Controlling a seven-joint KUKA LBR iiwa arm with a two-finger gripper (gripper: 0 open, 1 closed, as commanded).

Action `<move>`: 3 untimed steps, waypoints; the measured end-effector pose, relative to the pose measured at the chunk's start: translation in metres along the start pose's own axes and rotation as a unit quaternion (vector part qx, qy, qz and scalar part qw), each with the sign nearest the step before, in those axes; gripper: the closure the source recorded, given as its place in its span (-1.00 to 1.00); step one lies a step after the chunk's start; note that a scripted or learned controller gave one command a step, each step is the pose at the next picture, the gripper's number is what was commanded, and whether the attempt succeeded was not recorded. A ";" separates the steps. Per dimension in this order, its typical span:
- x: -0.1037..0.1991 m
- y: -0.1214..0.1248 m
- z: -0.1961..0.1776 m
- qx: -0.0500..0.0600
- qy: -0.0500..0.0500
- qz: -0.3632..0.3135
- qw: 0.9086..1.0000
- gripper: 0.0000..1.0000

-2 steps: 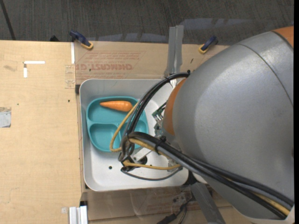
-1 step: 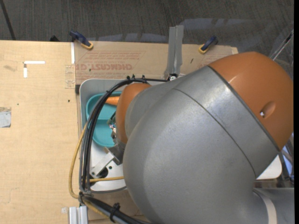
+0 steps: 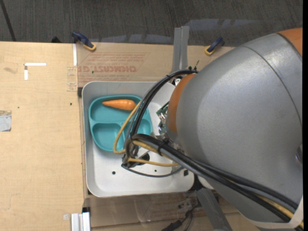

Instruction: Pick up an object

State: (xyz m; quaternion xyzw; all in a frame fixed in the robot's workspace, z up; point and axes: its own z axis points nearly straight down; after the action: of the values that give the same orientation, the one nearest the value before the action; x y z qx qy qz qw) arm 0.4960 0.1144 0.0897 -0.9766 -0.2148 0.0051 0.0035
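The carrot (image 3: 119, 104) is lying in the teal tray (image 3: 103, 129) while the arm (image 3: 231, 124) is reaching over the white bin (image 3: 103, 182), apparently approaching; next it needs lining up above it.

Colours observed at the bench, one camera, looking down.

The arm (image 3: 240, 124) is plain light grey with an orange band (image 3: 174, 102) near the wrist and a second orange patch at the top right corner. Black and yellow cables (image 3: 139, 124) loop off it. The bin (image 3: 103, 182) is white, unpatterned, with a few small dark holes in its floor. Inside lies a teal divided tray (image 3: 103, 124), holding an orange carrot (image 3: 119, 103). The bench top (image 3: 38, 129) is pale tan wood. A brown cardboard sheet (image 3: 115, 66) carries faded red lettering. Two clamps (image 3: 83, 40) have blue handles with orange tips. The floor (image 3: 144, 8) is dark grey carpet.
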 end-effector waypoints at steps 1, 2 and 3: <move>0.031 -0.016 0.002 -0.006 -0.001 0.119 0.993 -1.00; 0.025 -0.112 0.004 -0.002 -0.007 0.107 0.994 -1.00; 0.007 -0.063 -0.151 -0.006 0.002 0.067 0.998 -1.00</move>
State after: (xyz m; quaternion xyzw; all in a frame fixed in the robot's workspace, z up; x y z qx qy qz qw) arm 0.4779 0.1741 0.2411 -0.9889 -0.1485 0.0016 -0.0025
